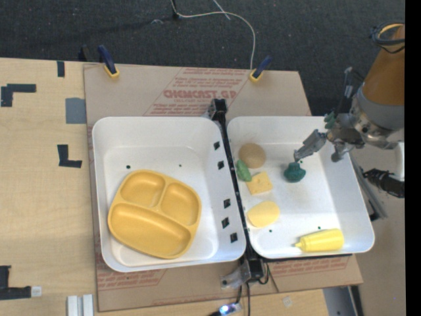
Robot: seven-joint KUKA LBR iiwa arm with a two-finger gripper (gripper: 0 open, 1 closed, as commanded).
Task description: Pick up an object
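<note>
Gripper (322, 148) sits over the right bin's (342, 239) upper right, fingers spread wide, nothing between them. Teal object (295, 172) lies on the bin floor just below the left fingertip, apart from it; yellow divided plate (154, 212) in left bin (105, 143).

You are looking down on a pale wood tabletop (39, 196) marked with dark tape pieces (66, 157). A brown cardboard sheet (191, 91) with red print lies on it, held by two blue-and-yellow clamps (108, 63) at its far edge. Beyond lies dark carpet (79, 12), crossed by a thin white cable (243, 25).
</note>
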